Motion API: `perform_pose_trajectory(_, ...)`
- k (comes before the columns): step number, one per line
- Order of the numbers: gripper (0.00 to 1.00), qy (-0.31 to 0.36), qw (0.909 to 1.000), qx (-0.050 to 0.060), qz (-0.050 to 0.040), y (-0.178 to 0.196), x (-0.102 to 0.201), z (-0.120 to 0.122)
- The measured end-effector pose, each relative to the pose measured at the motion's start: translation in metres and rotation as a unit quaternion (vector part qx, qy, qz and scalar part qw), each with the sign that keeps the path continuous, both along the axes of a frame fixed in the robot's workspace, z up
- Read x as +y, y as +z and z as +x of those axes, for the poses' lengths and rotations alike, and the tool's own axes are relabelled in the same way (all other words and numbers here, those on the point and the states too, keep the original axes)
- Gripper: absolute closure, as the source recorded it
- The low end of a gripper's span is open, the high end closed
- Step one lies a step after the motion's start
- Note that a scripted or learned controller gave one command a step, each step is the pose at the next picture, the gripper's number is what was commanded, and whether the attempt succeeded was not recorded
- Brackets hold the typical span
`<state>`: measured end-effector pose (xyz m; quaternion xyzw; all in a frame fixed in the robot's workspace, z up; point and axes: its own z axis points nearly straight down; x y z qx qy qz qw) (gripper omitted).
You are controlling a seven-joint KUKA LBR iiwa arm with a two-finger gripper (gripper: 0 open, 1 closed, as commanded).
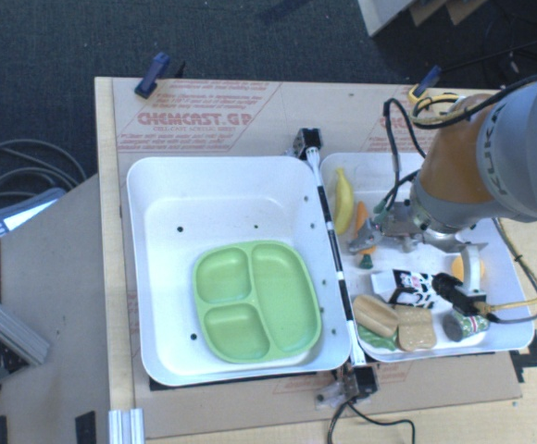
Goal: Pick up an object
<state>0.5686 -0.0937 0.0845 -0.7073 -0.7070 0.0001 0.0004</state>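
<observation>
Nearest the lens, at the front of the right shallow white bin [518,339], lie a tan bread-roll-shaped toy [376,314] and a square brown toast-like piece [416,330], touching each other. Just behind them sits a black-and-white patterned object [411,288], with a small green-and-white item [466,325] to its right. A yellow banana-shaped toy [343,200] lies along that bin's left wall, an orange piece [362,216] beside it. The left white bin [157,188] holds a light green three-compartment plastic tray [255,299]. The hand [372,243] hangs low over the right bin near the orange piece; whether it is clenched or released cannot be told. Both bins rest on the brown bench [204,109].
</observation>
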Motion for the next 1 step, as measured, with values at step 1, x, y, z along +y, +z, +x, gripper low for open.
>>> perform_pose_trajectory(1,1.00,0.000,1.0000,-0.001,-0.0001,0.0099,0.0002,0.0003)
